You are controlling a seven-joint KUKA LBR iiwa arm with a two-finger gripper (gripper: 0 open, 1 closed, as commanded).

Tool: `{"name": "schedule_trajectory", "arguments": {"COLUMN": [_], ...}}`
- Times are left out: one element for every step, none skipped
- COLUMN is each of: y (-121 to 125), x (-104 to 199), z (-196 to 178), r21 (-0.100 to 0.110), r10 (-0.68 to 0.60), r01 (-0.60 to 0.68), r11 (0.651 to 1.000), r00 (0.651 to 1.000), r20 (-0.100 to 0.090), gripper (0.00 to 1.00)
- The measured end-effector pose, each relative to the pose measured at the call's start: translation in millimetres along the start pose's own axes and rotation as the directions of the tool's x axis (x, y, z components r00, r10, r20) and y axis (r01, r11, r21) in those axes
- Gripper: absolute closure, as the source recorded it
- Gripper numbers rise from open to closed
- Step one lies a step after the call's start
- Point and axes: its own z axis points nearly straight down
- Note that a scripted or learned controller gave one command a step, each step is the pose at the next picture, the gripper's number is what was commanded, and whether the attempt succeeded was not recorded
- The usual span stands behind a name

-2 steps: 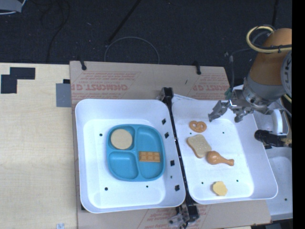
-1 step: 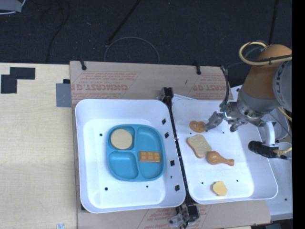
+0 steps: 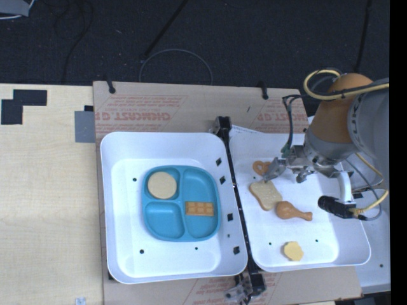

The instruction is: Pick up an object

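pincer low over right bin

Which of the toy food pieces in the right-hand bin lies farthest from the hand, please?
The small yellow piece, alone near the bin's front edge. The brown piece, the bread slice and the drumstick all lie much closer to the hand.

Dark carpet strewn with cables lies behind a pale wooden bench under cardboard.
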Motion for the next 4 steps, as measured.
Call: {"name": "schedule_trajectory", "arguments": {"y": [1.9,3.3,8.4,10.0], "x": [0.0,0.6,-2.7,-8.5], "z": [12.6,0.7,-61.6,-105.5], "r21": [-0.008,-0.012,-0.01,-0.009], "r10": [0.001,0.002,0.001,0.001], "r01": [-0.001,-0.002,-0.001,-0.001], "r11": [1.0,1.0,1.0,1.0], "r00": [1.0,1.0,1.0,1.0], "r20": [0.002,-0.001,0.003,0.003], "gripper": [0.0,1.0,1.0,1.0]}}
